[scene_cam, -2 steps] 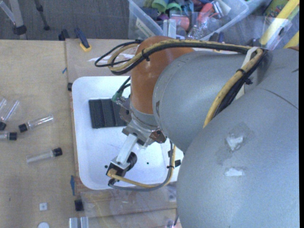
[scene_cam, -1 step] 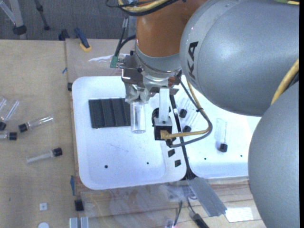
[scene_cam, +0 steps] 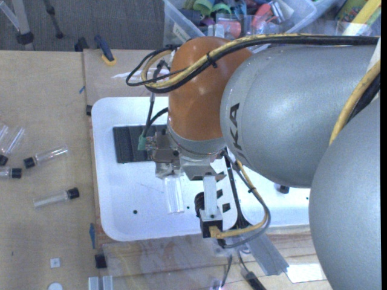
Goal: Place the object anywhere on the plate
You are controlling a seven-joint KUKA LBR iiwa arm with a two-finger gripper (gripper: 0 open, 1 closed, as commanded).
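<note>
A flat black rectangular plate [scene_cam: 129, 144] lies in the left part of the white bin [scene_cam: 112, 222], partly hidden by the arm. My gripper [scene_cam: 171, 177] hangs below the orange wrist band, just right of the plate and nearer the front. A clear tube-like piece [scene_cam: 175, 197] shows directly under the gripper, over the bin's white floor and off the plate. I cannot tell whether it is held or lying in the bin. The large grey arm covers the right bin.
Several clear vials with black caps [scene_cam: 53, 196] lie on the wooden bench left of the bin. A clear tub of coloured toys [scene_cam: 242, 8] stands at the back. A small black speck [scene_cam: 135, 211] marks the bin floor near the front.
</note>
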